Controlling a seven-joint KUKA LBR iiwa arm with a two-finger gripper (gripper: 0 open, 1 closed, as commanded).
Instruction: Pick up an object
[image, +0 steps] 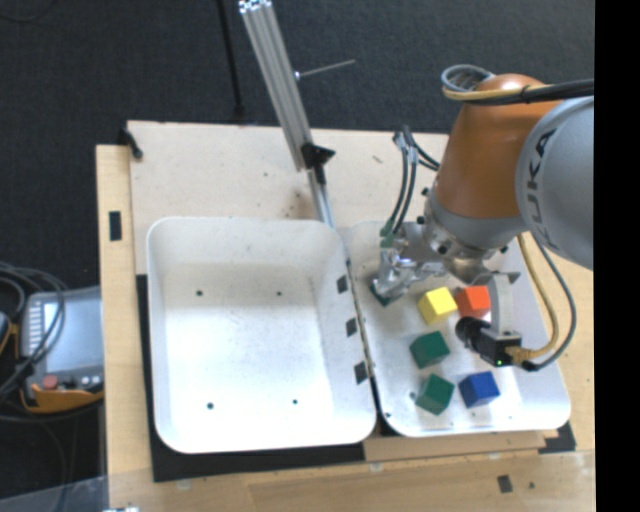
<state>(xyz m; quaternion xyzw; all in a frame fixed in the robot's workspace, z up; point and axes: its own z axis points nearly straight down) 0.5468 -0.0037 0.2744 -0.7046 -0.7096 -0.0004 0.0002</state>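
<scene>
Yellow block (437, 303) is my pick for the obj, since it sits closest to the gripper (388, 282) in the right bin (545, 405). From my seat I see it just beside the metal finger assy, toward the arm side and a touch nearer the cam. The orange block (474, 300) is touching or nearly touching it on the far side from the gripper, so that flank is crowded. Two green blocks (430, 350) (436, 392) and a blue block (479, 387) lie further toward the front of the bin, apart from the tool. The left bin (170, 240) has nothing I'd go for.

Gripper state: can't tell. The wrist and cabling hide the tips, and I see no obj in its grasp, so I judge nothing held yet.

The relation that matters: tool sits near the divider wall between bins, block lies to the arm side of it. Block looks roughly cubic, turned a bit, so no real long axis. I'd shift toward the arm, then go down, approaching across the faces not shared w/ the orange one.
</scene>
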